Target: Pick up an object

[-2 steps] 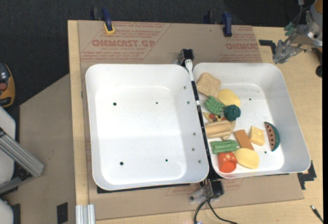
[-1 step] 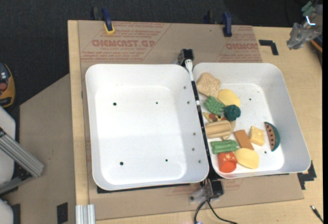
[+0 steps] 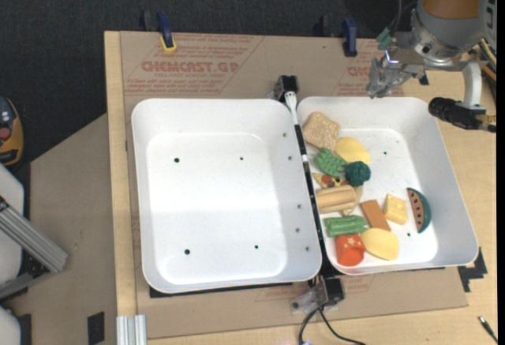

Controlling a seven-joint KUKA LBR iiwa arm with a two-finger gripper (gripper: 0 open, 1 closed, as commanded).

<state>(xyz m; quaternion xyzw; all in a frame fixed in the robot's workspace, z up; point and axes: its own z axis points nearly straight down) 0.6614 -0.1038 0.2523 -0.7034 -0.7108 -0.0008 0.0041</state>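
**Hand waits at the far edge of the toy bin**

I see my hand [image 3: 384, 76] up at the far right, just past the far rim of the right bin [image 3: 442, 148]. It is small and shiny from here, and I cannot tell if it is open or closed. I see nothing in it. It hangs over the brown board [image 3: 237, 63], not over the toys.

All the toys sit in the right bin, mostly on its left side. A rough tan bread slice [image 3: 321, 129] lies farthest away. Next to it is a smooth yellow lemon [image 3: 352, 150]. A bumpy green piece [image 3: 331, 163] and a round dark green ball [image 3: 358, 173] touch each other. Nearer to me lies a pale log shape [image 3: 336, 198], then a flat green block [image 3: 346, 225], an orange block [image 3: 375, 214] and a yellow cheese wedge [image 3: 396, 209]. A red tomato [image 3: 350, 249] and a yellow egg shape [image 3: 381, 243] sit at the near rim. A watermelon slice [image 3: 419, 210] lies alone on the right.

The right side of this bin has bare white floor. The left bin [image 3: 213, 193] is smooth and white with low round walls. Blue clamps [image 3: 166, 29] grip the board's far edge.
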